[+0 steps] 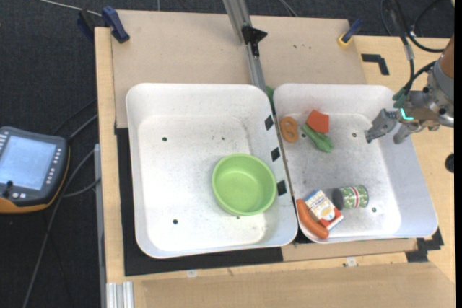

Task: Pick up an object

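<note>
Two white bins [144,108]; green bowl [244,185] left; small objects [317,128] right

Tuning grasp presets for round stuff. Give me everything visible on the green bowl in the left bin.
The green bowl is a round, light lime bowl, apparently smooth plastic, with a plain rim and a shallow hollow that looks bare inside. It sits upright, mouth up, on the floor of the left bin, in its near right part, close to the wall shared with the right bin. Whether it touches that wall is unclear. Only the bin floor visibly touches it. The gripper is over the right bin, well away.
</note>
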Robot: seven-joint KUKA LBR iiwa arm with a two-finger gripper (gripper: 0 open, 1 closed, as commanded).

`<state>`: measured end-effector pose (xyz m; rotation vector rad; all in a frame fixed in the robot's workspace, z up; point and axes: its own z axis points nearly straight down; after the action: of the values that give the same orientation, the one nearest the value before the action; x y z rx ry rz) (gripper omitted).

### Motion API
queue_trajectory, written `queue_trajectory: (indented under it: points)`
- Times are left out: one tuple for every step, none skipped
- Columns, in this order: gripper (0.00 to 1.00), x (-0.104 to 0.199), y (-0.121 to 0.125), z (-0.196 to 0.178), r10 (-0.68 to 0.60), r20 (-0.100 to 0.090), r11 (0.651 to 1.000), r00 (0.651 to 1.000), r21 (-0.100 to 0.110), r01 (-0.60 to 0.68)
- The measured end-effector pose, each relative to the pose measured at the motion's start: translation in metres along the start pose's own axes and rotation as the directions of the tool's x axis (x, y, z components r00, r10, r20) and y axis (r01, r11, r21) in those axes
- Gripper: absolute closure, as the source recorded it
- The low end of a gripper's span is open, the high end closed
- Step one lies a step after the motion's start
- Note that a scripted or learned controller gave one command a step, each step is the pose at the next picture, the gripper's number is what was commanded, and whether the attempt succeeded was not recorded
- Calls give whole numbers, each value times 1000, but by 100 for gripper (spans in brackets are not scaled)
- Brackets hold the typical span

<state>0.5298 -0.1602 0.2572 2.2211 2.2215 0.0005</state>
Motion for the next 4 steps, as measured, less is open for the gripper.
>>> queue_trajectory:
  points:
    - [0, 0, 0, 0, 0, 0, 1000, 1000, 0, 0]
    - [0, -1, -4, 42, 0, -1, 1000, 1000, 3, 0]
    - [0, -8, 1, 99, 0, -1, 1000, 1000, 5, 0]
    - [0, -16, 5, 153, 0, -1, 1000, 1000, 5, 0]
